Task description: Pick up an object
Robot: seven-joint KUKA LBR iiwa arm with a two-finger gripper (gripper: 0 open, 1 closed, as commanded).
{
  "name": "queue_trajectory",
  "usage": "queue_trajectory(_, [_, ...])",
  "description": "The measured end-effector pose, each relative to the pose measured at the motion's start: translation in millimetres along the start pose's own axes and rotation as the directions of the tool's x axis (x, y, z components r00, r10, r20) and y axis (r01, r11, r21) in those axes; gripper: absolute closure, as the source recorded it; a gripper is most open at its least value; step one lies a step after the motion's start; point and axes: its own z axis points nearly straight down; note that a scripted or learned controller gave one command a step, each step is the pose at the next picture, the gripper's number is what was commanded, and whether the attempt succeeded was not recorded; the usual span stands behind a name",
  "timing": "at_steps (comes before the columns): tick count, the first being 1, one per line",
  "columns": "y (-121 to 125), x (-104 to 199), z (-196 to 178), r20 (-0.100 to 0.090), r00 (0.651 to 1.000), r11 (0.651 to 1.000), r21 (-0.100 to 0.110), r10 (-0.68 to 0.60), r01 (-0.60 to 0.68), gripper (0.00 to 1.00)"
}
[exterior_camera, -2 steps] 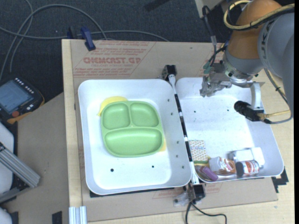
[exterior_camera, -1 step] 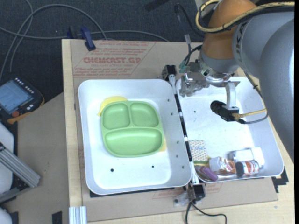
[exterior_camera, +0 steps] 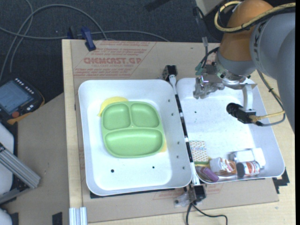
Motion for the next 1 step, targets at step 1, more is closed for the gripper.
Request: queue_trajectory(1, [8.8, 55.5, 0.1, -0.001, 1.0, 1.0, -0.004, -0.002, 0.002, 1.0])
